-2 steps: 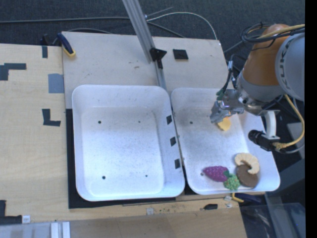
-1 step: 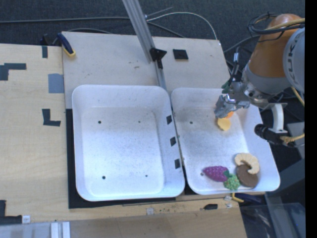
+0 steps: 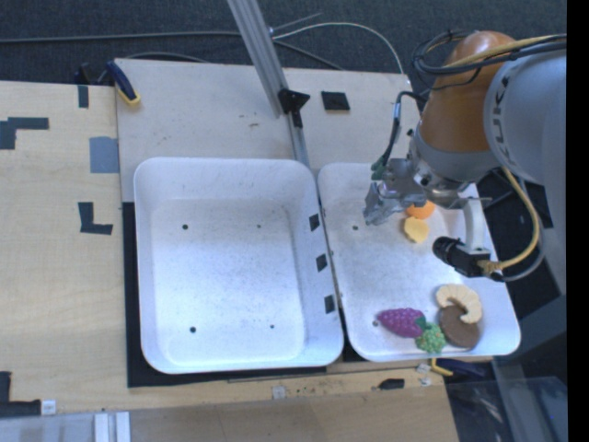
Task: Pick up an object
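The grey arm with its orange band is reaching in from the right and hanging over the right-hand white bin, with the jaws pointing down near the bin's upper left part, just above the speckled floor. Whether the jaws are spread or closed cannot be told from this slanted view, since the metal tips are blurring together against the bin, and nothing is showing between them. Just to the right of the jaws, an orange piece is lying partly tucked under the wrist, and a small yellow piece is sitting directly below it, touching or almost touching it; both are close beside the jaws but apart from the tips. Well below and to the right of the jaws, near the bin's lower right corner, a purple bunch of toy grapes is lying beside a small green piece, which is pressing against a brown round piece with a pale tan ring-shaped piece resting on its upper edge. To the left of the jaws, across the shared rims, the left-hand white bin is sitting on the pale worktop.
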You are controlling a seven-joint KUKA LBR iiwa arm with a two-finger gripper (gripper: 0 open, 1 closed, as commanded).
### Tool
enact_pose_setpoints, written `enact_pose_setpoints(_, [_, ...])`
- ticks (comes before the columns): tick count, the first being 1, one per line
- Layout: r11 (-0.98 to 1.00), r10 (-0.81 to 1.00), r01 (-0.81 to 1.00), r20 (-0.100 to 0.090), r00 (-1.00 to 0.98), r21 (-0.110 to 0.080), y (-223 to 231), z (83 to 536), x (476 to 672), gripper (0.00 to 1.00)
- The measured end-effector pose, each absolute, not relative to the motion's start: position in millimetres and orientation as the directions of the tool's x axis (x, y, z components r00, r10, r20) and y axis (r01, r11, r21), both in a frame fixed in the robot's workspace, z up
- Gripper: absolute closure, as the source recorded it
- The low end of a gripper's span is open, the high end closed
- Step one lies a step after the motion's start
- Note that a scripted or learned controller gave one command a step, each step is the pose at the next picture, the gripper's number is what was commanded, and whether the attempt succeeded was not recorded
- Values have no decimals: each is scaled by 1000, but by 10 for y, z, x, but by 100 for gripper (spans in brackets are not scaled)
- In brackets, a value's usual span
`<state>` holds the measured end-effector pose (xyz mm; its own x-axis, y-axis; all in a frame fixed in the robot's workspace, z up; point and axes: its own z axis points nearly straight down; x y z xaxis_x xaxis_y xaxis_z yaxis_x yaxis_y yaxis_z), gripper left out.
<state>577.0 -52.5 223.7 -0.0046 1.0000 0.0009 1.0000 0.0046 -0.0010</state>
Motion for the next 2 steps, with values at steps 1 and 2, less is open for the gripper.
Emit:
enact_pose_setpoints(1, [4,1000,1000,1,-4,0,-60,2305,5829,100])
enact_pose_setpoints(2, [5,1000,1000,1,-5,-1,501,2310,5908,100])
